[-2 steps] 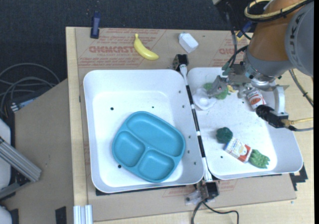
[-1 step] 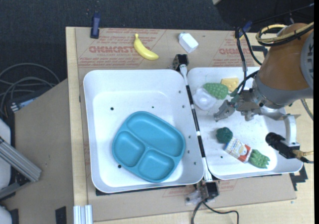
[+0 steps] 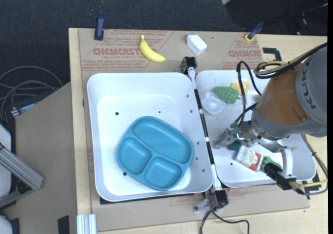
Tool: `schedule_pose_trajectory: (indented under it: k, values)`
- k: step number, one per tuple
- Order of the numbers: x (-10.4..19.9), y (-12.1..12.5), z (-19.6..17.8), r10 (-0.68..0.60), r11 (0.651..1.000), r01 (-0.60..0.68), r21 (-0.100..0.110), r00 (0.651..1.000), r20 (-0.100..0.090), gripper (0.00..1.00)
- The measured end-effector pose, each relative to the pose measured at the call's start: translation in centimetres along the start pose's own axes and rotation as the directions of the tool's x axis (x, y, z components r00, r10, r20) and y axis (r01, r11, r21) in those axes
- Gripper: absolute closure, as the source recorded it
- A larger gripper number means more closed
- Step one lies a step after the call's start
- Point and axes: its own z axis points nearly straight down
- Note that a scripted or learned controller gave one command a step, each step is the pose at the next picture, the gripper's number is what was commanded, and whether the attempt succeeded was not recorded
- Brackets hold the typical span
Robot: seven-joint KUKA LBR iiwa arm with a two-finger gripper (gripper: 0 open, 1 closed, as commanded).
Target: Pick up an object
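Observation:
My gripper (image 3: 233,138) hangs low over the right bin (image 3: 291,176), near its left wall, under the orange band of the arm (image 3: 281,103). Just below and to the right of it lies a small white carton (image 3: 247,158) with red and green print, close to the gripper; whether they touch is unclear. Farther back in the same bin sit a green bumpy object (image 3: 225,94), a clear round piece (image 3: 212,104) and a yellow item (image 3: 238,87) partly hidden by a cable.
The left bin (image 3: 104,92) holds a blue divided plate (image 3: 155,152). Behind the bins on the bench lie a banana (image 3: 151,51) and a small white box (image 3: 196,44). Black cables loop around the arm above the right bin.

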Motion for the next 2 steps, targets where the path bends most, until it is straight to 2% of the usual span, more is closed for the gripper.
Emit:
schedule_pose_trajectory:
  k: [1,2]
  values:
    - [-1.3,1.8,0.3,0.0,1.0,0.0,-0.004,1.0,0.001,0.0]
    - [-1.3,2.0,-0.9,0.0,1.0,0.0,-0.01,1.0,0.002,1.0]
